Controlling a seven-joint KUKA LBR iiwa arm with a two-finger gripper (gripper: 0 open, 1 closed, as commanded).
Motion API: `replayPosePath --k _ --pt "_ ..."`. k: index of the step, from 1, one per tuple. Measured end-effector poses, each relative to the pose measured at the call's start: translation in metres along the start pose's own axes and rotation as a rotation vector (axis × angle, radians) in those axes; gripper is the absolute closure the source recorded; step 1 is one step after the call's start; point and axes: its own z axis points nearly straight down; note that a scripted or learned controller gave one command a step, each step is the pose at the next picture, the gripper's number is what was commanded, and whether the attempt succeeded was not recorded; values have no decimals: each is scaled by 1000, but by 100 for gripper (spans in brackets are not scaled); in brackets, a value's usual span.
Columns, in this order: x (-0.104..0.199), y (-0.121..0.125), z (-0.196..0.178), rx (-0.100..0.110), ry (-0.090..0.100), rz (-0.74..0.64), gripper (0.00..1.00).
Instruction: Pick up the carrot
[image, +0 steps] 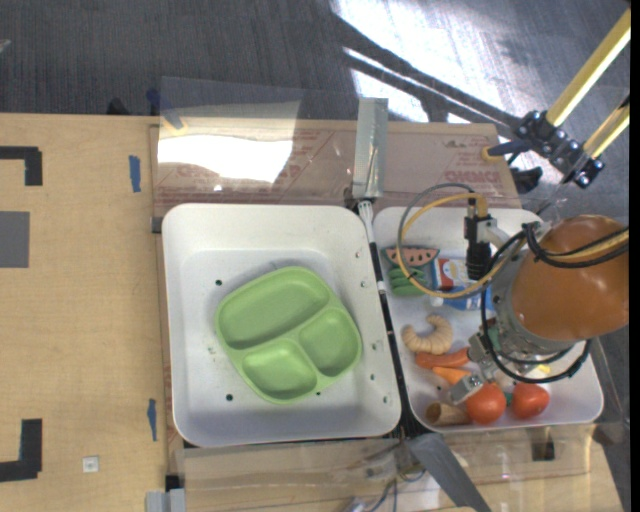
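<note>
Two white bins sit side by side on the table. A green divided plate (288, 333) lies in the left bin (190, 300). In the right bin (590, 400), at lower right of the frame, the carrot (442, 360) lies beside two tomatoes (486, 403), just left of the gripper (480, 372).

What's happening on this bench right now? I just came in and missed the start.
A KUKA arm reaches in from the right over the right bin, which holds toy food. Its tool is low among the items, beside the carrot and two tomatoes. A shrimp-like piece and a watermelon slice lie farther back. The left bin holds a green divided plate. I can't tell whether the carrot is gripped.
</note>
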Motion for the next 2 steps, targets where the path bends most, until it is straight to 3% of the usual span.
replayPosePath --k 1,2 --pt "5 -38 6 6 3 256 0" --pt "1 -42 -7 18 -5 258 100"
